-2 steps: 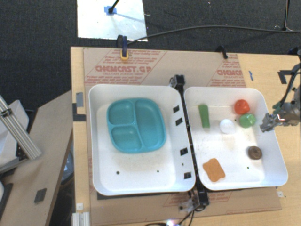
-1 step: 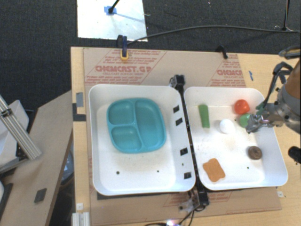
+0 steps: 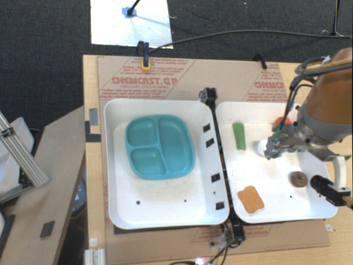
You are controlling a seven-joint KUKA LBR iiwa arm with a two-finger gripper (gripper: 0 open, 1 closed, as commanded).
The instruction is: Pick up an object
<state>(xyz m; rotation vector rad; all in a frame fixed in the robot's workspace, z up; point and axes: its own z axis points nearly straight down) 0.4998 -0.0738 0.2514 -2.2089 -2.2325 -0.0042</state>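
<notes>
Two white bins sit side by side on your bench. Your left bin (image 3: pixel 116 164) holds a teal divided plate (image 3: pixel 160 146) with three compartments, lying flat near the middle. Your right bin (image 3: pixel 276 208) carries the loose pieces: a green stick-shaped block (image 3: pixel 239 135) lies lengthwise near the bin's left wall, an orange sponge-like piece (image 3: pixel 251 199) rests toward the near edge, and a small brown round object (image 3: pixel 298 179) sits toward the right side. A bit of red-orange (image 3: pixel 279 121) shows just beside the arm's wrist, too hidden to name. You see the gripper (image 3: pixel 271 148) low over the right bin's middle, between the green block and the brown object, with something small and white (image 3: pixel 262 146) right at its tip. You cannot tell from this angle whether it is open, closed or clamped on anything, and contact with the white thing is unclear
</notes>
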